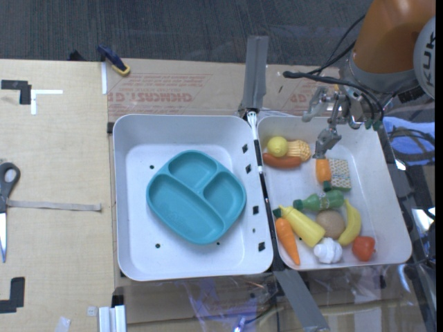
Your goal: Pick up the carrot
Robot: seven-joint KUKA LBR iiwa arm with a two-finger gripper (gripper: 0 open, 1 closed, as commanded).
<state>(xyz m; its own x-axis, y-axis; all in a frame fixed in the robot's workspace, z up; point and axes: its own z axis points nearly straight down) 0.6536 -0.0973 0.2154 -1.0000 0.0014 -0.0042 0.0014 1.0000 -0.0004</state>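
The carrot [288, 241] lay in the right bin [387, 185], close to that bin's near-left corner, its thick end towards the middle of the bin and its point towards the near edge. A yellow bottle [303, 225] lay just beside it on the right, the two seeming to touch along part of their length.

The hand [326, 144] hung over the far half of the same bin, well apart from the carrot. Right under its tip sat a small orange piece [322, 169], touching or nearly touching it. Whether the hand was open, closed or gripping that piece could not be told from this slant. Above the hand, the arm's orange band [391, 30] filled the far-right corner of the view, with cables looping round the wrist.

The right bin also held:
- a lemon [277, 146], an ear of corn [298, 149] and a reddish sausage [283, 162] near the far-left corner
- a speckled square block [339, 174] just beside the orange piece
- a green bottle [322, 201] across the middle
- a potato [331, 222], a banana [351, 221], a tomato [363, 247] and a white garlic bulb [328, 252] towards the near edge

The left bin [131, 206] held a teal divided plate [196, 196] in its middle. On the tabletop [55, 254], scissors [5, 192] lay at the left edge.
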